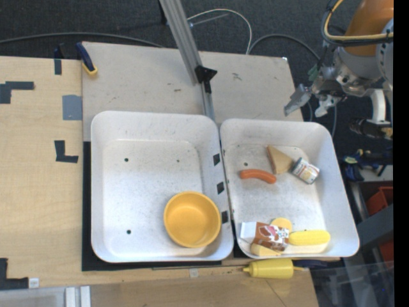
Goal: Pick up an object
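Hand (311, 101) hung open and empty above the right bin's (332, 147) far corner, sausage (257, 176), cheese wedge (279, 159) and small can (305, 170) lay inside, yellow bowl (192, 219) sat in left bin (102, 171).

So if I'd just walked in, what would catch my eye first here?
Probably the yellow bowl, bright against the left white bin, near its front right corner. Next, the small clutter in the right bin: an orange sausage, a tan wedge and a little can. Then the grey arm with its orange band, its gripper hanging just past the right bin's far corner.
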Motion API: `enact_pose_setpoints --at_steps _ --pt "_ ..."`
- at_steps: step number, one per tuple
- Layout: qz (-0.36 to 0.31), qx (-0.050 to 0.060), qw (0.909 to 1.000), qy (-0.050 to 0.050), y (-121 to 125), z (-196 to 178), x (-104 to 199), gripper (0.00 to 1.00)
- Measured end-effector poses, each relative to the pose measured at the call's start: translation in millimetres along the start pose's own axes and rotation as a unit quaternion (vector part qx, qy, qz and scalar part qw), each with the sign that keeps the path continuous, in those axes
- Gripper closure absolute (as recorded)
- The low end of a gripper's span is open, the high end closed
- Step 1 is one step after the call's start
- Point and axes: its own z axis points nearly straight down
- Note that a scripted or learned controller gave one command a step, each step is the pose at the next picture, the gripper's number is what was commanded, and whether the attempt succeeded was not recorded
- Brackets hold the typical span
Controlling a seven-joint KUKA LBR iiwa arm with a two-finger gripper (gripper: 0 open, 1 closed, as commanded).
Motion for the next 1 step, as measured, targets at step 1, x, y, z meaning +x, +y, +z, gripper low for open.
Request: enact_pose_setpoints --at_steps 1 --pt "0.0 0.0 1.0 0.0 -0.1 0.0 -0.1 0.0"
